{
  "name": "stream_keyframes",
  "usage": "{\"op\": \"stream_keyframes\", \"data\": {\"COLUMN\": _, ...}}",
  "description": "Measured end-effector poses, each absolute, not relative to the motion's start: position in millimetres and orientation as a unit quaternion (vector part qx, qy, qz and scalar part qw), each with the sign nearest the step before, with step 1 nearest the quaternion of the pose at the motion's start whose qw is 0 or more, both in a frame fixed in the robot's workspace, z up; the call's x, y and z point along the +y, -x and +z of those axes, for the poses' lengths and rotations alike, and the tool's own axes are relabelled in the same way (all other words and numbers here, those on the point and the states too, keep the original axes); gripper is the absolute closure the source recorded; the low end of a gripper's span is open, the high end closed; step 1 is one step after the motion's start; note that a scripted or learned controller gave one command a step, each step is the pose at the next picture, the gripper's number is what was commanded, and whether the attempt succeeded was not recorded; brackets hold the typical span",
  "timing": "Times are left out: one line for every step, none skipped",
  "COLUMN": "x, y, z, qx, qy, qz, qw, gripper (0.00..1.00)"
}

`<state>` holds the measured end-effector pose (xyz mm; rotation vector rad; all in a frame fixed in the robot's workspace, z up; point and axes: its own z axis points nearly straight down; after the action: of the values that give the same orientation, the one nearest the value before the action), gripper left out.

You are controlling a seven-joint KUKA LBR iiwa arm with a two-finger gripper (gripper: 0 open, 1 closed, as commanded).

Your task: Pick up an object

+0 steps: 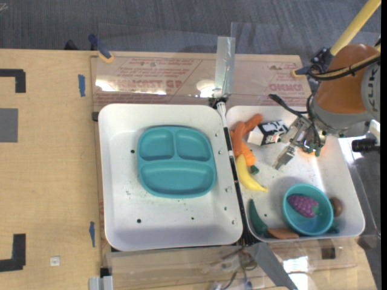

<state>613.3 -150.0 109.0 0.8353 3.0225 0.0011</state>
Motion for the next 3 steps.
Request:
{"op": "stream_keyframes", "data": {"x": -182.4, "y": -652.9, "z": 126.8, "qx": 0.928, "qy": -0.371, "qz": 0.0002, "qw": 0.004, "gripper": 0.0}}
{"op": "stream_keyframes", "data": {"x": -225.0, "y": -629.0, "z": 88.1, "qx": 0.921, "qy": -0.389, "qz": 0.0, "qw": 0.004, "gripper": 0.0}}
{"op": "stream_keyframes", "data": {"x": -223.6, "y": -633.0, "z": 102.4, "qx": 0.922, "qy": -0.386, "qz": 0.0002, "qw": 0.01, "gripper": 1.0}}
